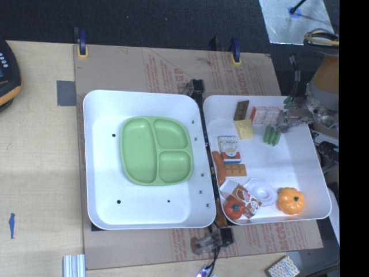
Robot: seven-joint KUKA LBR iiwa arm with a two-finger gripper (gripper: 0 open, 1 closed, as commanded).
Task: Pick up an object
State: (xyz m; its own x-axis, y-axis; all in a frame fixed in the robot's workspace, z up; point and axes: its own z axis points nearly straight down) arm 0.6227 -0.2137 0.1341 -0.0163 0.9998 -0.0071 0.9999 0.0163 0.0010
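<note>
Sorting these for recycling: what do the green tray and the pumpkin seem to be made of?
Green tray: likely molded plastic, matte to satin; one even pale green, with soft rounded dividers.
Pumpkin: probably plastic or rubber toy; uniform bright orange, smooth skin with faint highlights. Hard or soft cannot be told.

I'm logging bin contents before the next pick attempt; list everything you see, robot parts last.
Divided plate: one, light green, middle of left bin.
Pumpkin: one, orange, near right corner of right bin.
Green cylinder: one, far right area, beside the hand.
Small carton: one, white and blue, right bin's left side.
Yellow block: one, far part.
Brown bar: one, far edge.
Tomato: one, red, near left corner, under a printed wrapper.
Clamps: two, blue and yellow, cardboard's far edge.
Hand: one, grey, over right bin's far right; finger state unclear.
</note>
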